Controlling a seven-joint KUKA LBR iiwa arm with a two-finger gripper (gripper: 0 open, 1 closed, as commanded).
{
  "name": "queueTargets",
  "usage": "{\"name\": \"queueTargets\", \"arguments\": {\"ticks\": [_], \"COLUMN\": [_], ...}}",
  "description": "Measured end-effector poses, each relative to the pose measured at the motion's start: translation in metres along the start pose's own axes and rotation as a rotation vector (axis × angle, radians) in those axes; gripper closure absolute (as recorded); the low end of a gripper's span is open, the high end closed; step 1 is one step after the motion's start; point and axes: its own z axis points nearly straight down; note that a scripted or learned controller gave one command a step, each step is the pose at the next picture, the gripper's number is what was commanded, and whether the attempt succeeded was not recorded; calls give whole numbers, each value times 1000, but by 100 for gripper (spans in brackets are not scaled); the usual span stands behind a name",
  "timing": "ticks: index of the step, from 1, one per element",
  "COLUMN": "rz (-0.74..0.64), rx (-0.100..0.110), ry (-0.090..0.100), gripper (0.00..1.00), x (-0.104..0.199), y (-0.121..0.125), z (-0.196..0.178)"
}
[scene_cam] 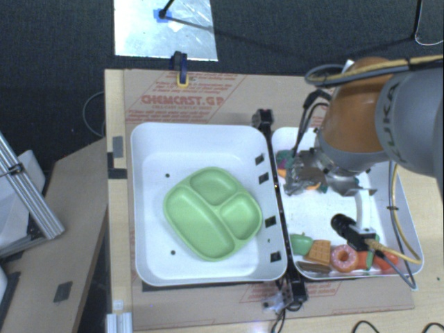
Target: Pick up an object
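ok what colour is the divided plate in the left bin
Pale green, plain with no pattern; the divided plate shows clearly in the camera view.

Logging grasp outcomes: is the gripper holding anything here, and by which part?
Cannot be told. The gripper sits low over the far end of the right bin, with the arm's wrist covering its tip. No toy shows lifted.

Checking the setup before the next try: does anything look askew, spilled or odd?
Nothing spilled. The green divided plate lies flat in the left bin, turned askew to its walls. Toy food, including a pink donut, crowds the right bin's near edge.
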Motion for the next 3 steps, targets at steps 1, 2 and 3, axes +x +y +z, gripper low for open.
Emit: {"name": "queueTargets", "arguments": {"ticks": [1, 2, 3], "rz": [-1, 8, 7], "rx": [-1, 2, 0], "ry": [1, -3, -2], "gripper": [100, 100, 100], "x": [53, 50, 51], "y": [-13, -13, -10], "z": [-12, 4, 5]}}
